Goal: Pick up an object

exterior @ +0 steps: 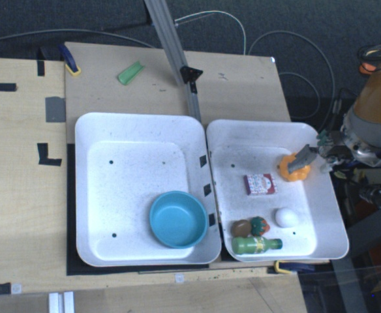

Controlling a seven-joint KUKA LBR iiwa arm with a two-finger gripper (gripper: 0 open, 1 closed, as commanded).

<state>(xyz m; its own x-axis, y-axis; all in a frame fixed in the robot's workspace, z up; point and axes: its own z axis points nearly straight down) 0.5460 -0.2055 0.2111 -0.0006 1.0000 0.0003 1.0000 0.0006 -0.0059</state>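
My gripper [303,158] reaches in from the right and sits low over the upper right part of the right bin [321,237]. It partly covers an orange object [288,170] and seems to touch its top. Below them lie a red and white packet [260,184], a white ball [286,217], a brown lump [242,227], a small green and red toy [260,225] and a green bottle [256,244] on its side. A blue bowl [177,218] stands upright in the near right corner of the left bin [92,175].
A slanted metal pole [169,36] ends at the far edge between the bins. A green block [130,73] and a blue and yellow clamp [70,60] lie on the bench behind the left bin. Cables [288,51] loop behind the right bin.
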